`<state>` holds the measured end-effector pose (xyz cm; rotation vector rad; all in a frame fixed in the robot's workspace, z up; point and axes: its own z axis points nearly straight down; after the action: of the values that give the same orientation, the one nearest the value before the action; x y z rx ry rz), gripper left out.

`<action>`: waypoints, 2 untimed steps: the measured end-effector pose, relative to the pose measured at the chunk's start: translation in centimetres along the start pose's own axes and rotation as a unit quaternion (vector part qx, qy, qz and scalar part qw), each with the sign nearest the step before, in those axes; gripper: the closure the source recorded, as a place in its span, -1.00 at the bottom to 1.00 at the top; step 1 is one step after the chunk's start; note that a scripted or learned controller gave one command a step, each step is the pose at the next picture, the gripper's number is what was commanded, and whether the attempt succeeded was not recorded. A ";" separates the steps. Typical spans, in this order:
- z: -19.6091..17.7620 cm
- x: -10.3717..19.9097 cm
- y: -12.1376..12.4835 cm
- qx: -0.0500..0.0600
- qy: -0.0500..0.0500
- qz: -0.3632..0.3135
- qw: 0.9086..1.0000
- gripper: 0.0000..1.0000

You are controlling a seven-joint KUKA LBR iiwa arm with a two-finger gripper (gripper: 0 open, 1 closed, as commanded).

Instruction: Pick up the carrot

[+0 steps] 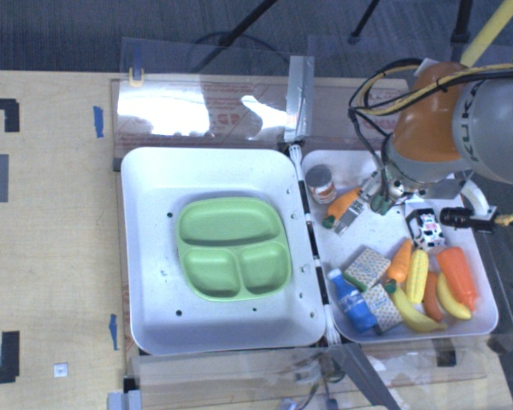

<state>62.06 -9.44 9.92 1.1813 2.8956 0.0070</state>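
— Where is the pincer (365, 205) from where you sit?

— I see it low over the right bin (487, 314), in the back left part, reaching in from under the orange band of the arm (427, 126). Its tip sits right at a small carrot (343, 205) — orange body, green end pointing toward the divider between the bins.

— Has it got hold of it?

— I cannot tell. The metal tip overlaps the carrot's near end, but I can't make out how wide the pincer stands or whether the carrot sits inside it.

— What else lies around?

— Just behind the carrot stands a small can (319, 180) with a grey lid. Toward the front of the same bin I see a blue bottle (350, 304), two patterned sponges (367, 267), a corn cob (417, 273), a banana (415, 314) and a larger orange vegetable (458, 278) — all well apart from the pincer. The left bin (145, 229) holds a green divided plate (197, 259).
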 end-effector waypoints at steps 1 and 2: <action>0.0 0.0 0.0 0.000 0.000 0.000 1.000 -1.00; -1.1 -0.1 0.1 -0.002 -0.002 0.000 1.000 1.00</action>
<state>62.21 -9.48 11.04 1.1792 2.8900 0.0097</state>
